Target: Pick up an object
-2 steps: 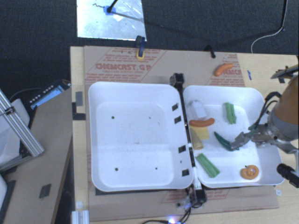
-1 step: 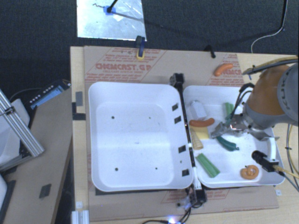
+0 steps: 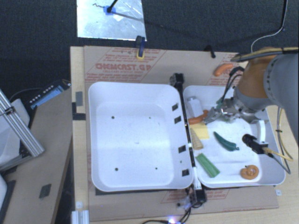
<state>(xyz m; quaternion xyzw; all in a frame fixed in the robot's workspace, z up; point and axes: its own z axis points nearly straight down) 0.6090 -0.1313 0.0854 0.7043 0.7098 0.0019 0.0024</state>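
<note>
My gripper (image 3: 211, 115) hangs low over the upper left part of the right bin (image 3: 271, 171), reaching in from the right. Just left of its tip lies a small orange piece (image 3: 195, 120); I cannot see whether they touch. Behind that stands a white cylinder (image 3: 195, 104). Below the orange piece lie a yellow block (image 3: 201, 132) and a tan piece (image 3: 197, 143). A dark green curved pod (image 3: 226, 142) sits mid-bin, a light green block (image 3: 207, 165) near the front left, and an orange ring-shaped item (image 3: 250, 172) at the front right.
The left bin (image 3: 135, 86) adjoins the right one along a black-clipped divider (image 3: 184, 129). An orange sausage-shaped thing (image 3: 223, 69) lies on the cardboard behind the right bin. A yellow-and-blue clamp (image 3: 140, 48) stands at the bench's back edge.
</note>
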